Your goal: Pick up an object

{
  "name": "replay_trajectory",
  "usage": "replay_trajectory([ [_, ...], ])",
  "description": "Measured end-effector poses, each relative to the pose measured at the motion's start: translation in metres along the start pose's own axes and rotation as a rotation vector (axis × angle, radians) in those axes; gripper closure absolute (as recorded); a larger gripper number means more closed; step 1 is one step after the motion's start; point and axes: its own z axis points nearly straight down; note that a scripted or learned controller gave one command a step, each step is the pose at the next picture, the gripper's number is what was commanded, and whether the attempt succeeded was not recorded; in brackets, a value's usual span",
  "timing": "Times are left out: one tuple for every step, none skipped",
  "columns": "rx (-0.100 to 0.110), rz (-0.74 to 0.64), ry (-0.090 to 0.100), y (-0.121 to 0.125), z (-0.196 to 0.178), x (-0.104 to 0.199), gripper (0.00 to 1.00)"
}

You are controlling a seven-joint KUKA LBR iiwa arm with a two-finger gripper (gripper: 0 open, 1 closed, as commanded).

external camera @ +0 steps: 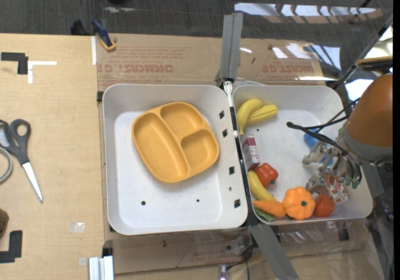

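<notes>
Camera view puts the likeliest pick, as I judge it, in the right bin's [294, 94] near corner: a red round toy [324, 206], partly hidden, touching the toy pumpkin [298, 203] on its left. Both are roundish, so neither offers a real long axis. The pumpkin sits upright with its stem facing up, which leaves any approach angle much the same.

The gripper [326, 175] hangs low just above and behind that pair, beside the bin's right wall. From this slant I cannot tell whether it is spread or closed, and I see nothing held in it.

The toys crowd along the near wall and the divider. A carrot [270, 209] lies with its long axis running left to right, next to the pumpkin. A yellow banana-like piece [259, 186] runs diagonally along the divider, with a red pepper [266, 174] against it. A bunch of bananas [255, 112] lies in the far corner, tips pointing right.

In the left bin [119, 166], a yellow divided plate [176, 141] lies flat. Scissors [22, 155] rest on the surface, well apart.
</notes>
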Motion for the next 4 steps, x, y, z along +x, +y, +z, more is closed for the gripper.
replay_trajectory([
  [0.0, 0.133, -0.001, -0.015, 0.0, -0.014, 0.0],
  [0.001, 0.129, -0.005, -0.014, -0.009, -0.015, 1.0],
  [0.001, 0.129, -0.004, -0.014, -0.009, -0.015, 0.0],
  [0.001, 0.126, -0.009, -0.013, -0.019, -0.017, 1.0],
])
